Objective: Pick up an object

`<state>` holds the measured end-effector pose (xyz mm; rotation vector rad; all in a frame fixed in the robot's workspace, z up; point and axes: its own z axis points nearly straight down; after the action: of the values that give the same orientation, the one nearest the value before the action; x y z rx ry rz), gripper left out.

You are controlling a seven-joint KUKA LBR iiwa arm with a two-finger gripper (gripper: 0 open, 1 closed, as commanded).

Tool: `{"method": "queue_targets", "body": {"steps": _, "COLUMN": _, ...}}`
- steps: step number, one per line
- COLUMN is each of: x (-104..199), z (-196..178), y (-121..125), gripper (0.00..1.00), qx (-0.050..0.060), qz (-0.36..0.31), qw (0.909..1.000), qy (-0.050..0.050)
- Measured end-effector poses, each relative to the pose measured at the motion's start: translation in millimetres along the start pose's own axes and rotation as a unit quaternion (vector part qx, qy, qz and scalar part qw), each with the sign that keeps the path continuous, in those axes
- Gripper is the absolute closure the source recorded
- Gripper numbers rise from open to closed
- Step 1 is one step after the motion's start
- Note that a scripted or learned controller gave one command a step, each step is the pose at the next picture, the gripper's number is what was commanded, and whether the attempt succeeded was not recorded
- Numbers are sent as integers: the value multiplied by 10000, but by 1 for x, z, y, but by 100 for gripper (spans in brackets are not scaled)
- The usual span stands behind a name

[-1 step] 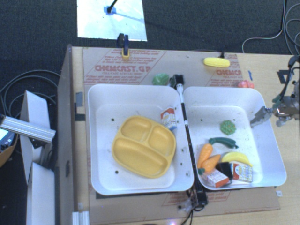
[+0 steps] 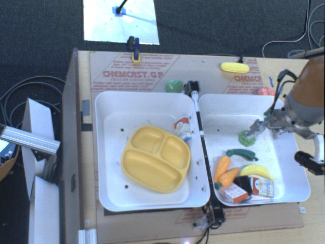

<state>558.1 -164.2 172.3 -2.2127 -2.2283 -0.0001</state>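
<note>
The tool (image 2: 258, 128) hangs low in the right bin (image 2: 292, 184), poised at the green broccoli piece (image 2: 247, 138); its spread I cannot tell.

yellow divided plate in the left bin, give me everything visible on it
The yellow plate looks like moulded plastic, a rounded square with three compartments: one large one and two smaller ones, all bare. It lies flat, right side up, turned at an angle on the floor of the left bin, slightly right of its middle. A small carton sits at its upper right corner; whether they touch is unclear.
</note>
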Motion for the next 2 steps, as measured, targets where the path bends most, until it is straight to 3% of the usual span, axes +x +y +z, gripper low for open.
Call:
{"method": "queue_targets", "body": {"steps": 1, "x": 12, "z": 92, "y": 23, "gripper": 0, "qx": -4, "qz": 6, "qw": 10000, "qy": -3}}
{"method": "queue_targets", "body": {"steps": 2, "x": -15, "z": 87, "y": 39, "gripper": 0, "qx": -25, "qz": 34, "qw": 10000, "qy": -13}}
